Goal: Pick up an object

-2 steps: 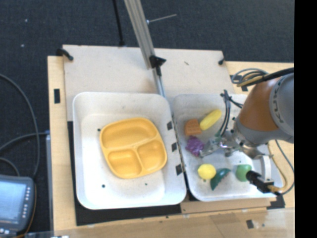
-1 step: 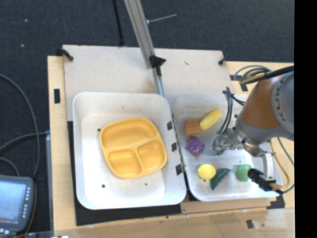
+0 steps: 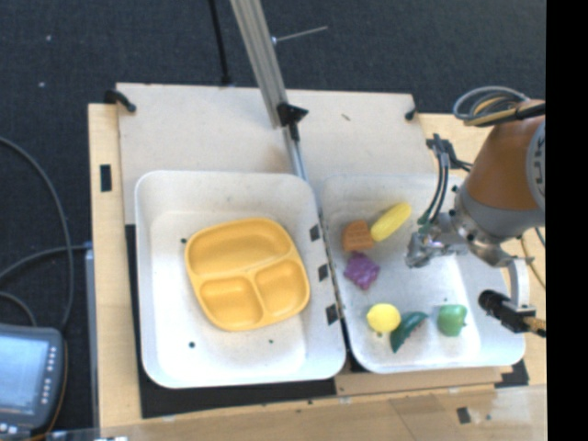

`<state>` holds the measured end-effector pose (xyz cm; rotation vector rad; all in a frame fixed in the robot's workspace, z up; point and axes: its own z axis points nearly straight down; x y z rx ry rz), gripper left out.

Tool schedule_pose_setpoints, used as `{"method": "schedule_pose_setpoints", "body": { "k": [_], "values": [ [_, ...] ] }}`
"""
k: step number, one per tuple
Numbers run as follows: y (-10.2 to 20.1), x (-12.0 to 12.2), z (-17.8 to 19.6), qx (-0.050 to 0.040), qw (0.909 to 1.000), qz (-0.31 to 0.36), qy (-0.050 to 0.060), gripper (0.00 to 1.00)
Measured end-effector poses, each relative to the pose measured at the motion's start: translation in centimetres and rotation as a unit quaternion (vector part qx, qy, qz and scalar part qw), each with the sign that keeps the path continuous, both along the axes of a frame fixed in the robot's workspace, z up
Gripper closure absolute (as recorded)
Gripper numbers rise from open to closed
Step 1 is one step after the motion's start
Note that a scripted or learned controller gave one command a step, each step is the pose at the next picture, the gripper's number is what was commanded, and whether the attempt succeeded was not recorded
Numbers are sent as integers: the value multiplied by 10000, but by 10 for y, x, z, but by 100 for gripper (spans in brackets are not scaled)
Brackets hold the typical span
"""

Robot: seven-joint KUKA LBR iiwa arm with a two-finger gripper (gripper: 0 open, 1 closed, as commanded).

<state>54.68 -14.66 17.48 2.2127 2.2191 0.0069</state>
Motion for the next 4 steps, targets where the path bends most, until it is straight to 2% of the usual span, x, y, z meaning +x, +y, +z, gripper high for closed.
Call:
{"method": "schedule_pose_setpoints", "body": {
  "k": [1,2,4],
  "values": [
    [-1,2,54,0,10000,3,2,100],
    [43,3,64,15,10000,21,21,100],
    [147,2,48,20,10000,22,39,100]
  ]
}}
